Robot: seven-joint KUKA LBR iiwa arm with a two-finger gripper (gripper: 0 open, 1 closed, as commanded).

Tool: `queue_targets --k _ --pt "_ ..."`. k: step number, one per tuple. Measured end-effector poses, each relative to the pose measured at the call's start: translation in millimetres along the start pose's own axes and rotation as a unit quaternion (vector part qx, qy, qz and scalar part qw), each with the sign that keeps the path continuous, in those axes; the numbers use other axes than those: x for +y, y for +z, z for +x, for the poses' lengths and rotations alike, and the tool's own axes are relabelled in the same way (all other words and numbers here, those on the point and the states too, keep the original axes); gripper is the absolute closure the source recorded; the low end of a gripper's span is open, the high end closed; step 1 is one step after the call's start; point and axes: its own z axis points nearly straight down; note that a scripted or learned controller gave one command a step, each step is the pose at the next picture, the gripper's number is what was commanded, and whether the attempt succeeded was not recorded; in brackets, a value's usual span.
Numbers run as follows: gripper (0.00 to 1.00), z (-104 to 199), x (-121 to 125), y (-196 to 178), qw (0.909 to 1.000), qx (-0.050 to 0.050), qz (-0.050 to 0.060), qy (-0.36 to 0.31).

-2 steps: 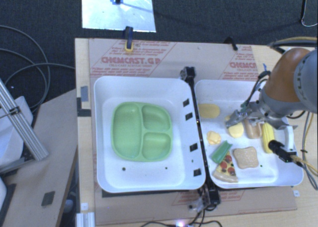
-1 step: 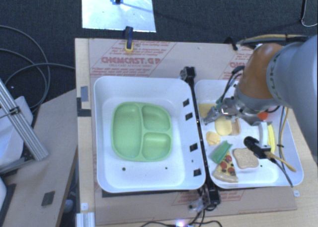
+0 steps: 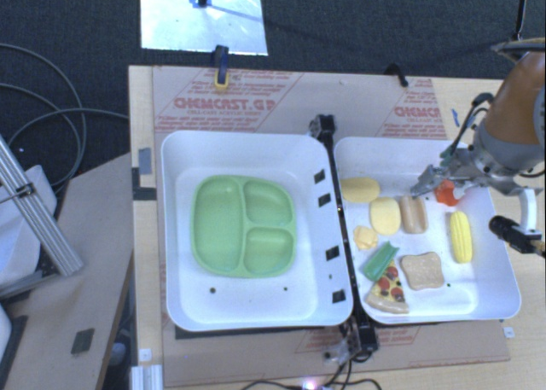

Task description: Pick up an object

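My gripper [image 3: 437, 182] hangs over the back of the right bin [image 3: 503, 294], at the end of the grey arm with its orange band [image 3: 522, 98]. A small red-orange piece [image 3: 447, 195] lies right under it, partly covered. Just to the left lies a hot dog [image 3: 414, 214]. Further toy foods lie in this bin: a yellow lemon-like piece [image 3: 361, 189], a pale yellow piece [image 3: 385, 216], a small yellow chunk [image 3: 365, 236], a corn cob [image 3: 461, 236], a slice of toast [image 3: 422, 270], a green piece [image 3: 380, 260] and a pizza slice [image 3: 388, 289].
The left bin [image 3: 183, 294] holds a green divided plate [image 3: 244, 225]. A black divider with clips [image 3: 334, 226] runs between the two bins. A black part of the arm [image 3: 517, 235] sticks out over the right bin's right rim.
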Motion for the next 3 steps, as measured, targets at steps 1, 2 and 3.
queue_targets --k 1,2,3 --pt "0.0 -8.7 18.2 31.6 1.0 0.004 0.004 -0.004" --pt "0.0 -25.7 65.2 63.2 1.0 0.003 0.001 -0.006" --pt "0.0 13.8 -67.7 62.0 1.0 0.005 0.007 -0.002"
